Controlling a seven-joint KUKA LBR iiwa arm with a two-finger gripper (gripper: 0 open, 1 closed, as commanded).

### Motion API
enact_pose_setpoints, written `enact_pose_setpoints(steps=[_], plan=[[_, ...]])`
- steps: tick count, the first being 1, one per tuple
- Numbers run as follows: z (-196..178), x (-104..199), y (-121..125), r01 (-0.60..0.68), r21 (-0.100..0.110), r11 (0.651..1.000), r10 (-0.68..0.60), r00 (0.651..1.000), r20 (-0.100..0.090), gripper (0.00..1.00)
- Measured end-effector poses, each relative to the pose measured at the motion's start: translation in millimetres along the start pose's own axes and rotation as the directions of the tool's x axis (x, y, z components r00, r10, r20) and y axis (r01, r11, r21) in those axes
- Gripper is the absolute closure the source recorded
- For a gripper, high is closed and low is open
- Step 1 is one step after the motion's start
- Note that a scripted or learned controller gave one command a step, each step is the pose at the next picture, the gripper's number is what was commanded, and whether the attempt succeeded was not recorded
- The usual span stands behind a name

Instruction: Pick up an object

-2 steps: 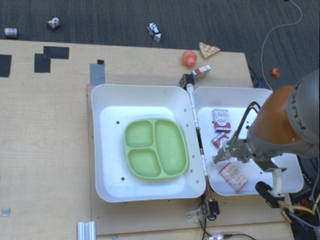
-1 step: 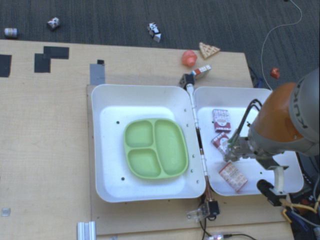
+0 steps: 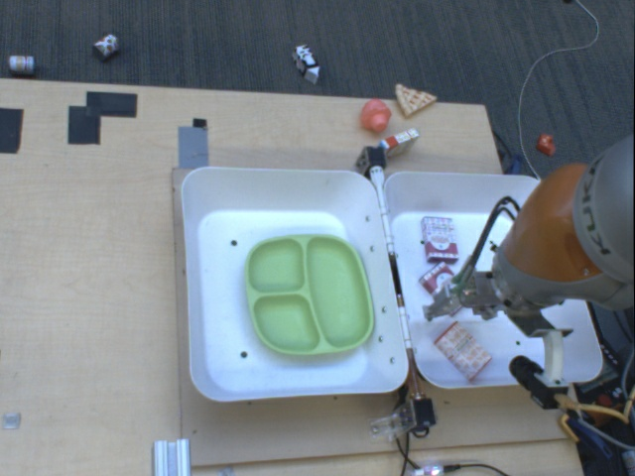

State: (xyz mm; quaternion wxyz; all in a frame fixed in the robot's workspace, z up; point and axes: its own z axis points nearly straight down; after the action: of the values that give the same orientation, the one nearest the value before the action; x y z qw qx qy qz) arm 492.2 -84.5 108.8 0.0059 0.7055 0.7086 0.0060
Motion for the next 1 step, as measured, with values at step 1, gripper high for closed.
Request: enact_pose_setpoints(steps=[1], plan=[[21.8,0.5,-3.9,-0.004,0.01,1.0,0.004,1.0,0.001,0.0]])
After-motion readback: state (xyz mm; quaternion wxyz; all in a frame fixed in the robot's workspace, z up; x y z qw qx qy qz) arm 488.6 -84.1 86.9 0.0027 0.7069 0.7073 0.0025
